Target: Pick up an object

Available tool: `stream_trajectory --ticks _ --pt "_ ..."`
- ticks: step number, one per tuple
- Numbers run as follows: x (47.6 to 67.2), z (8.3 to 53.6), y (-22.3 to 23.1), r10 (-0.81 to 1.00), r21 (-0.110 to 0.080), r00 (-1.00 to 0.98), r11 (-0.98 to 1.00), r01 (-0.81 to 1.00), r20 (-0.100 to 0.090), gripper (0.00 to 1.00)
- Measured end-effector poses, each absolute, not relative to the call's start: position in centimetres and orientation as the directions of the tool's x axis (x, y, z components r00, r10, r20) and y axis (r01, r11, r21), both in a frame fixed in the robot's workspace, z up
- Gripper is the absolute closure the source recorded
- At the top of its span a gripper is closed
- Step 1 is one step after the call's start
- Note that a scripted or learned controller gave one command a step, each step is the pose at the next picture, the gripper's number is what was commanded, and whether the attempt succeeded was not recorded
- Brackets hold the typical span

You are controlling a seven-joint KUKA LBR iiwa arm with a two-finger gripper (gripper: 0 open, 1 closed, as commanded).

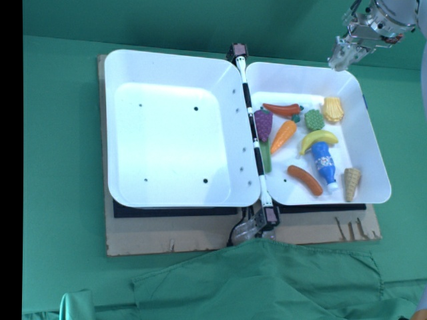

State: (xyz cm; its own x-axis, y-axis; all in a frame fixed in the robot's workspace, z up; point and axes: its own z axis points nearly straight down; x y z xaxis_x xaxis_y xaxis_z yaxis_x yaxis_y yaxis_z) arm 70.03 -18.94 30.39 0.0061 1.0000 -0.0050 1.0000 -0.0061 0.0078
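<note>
Green bench, 2 white bins; the right bin point(373, 172) holds toys. The gripper point(344, 53) hovers, grip state unreadable. The banana point(317, 139) looks light, stiff, slick: pinch its middle.

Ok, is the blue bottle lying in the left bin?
No, the blue bottle lies in the right bin, just below the banana and beside the sausage.

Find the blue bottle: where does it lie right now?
In the camera view, the blue bottle lies in the right bin, just below the banana, between the sausage and the ice-cream cone.
</note>
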Motion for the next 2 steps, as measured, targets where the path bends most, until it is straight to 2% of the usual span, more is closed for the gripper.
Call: stream_trajectory --ticks 2 --pt "70.03 32.86 -18.72 1.000 0.006 0.003 -0.003 1.000 -0.004 1.00"
